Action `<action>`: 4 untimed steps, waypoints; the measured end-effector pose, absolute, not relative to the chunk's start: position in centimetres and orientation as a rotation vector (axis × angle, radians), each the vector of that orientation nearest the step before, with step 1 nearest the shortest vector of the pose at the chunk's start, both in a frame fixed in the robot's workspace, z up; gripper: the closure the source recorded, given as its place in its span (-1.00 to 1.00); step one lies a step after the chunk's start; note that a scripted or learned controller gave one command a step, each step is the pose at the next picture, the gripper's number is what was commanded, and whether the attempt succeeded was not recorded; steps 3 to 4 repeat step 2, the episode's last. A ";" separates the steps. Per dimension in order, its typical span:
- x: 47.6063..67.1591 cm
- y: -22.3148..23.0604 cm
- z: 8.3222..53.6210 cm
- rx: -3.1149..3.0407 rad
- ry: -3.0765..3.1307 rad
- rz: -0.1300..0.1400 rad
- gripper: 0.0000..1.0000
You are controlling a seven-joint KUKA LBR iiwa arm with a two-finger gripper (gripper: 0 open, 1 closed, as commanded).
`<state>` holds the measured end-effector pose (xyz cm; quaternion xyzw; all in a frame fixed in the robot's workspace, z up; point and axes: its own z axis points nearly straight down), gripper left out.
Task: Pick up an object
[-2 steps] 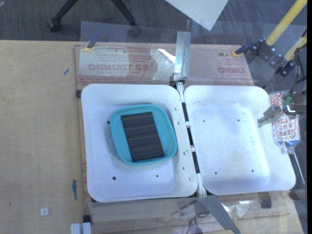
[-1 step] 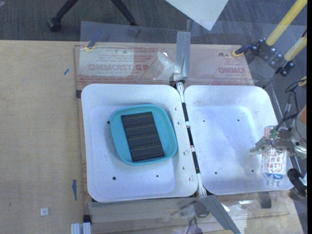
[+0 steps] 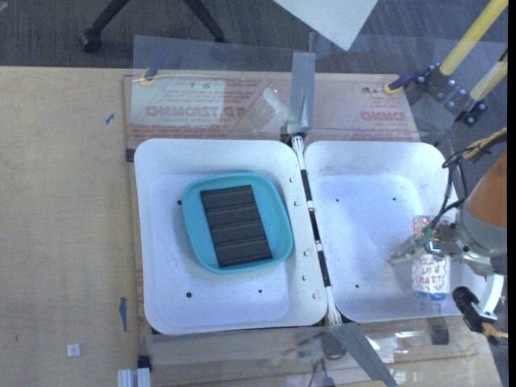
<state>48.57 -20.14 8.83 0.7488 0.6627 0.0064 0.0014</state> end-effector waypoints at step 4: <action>47.9 -15.6 17.9 2.579 1.795 -0.002 1.00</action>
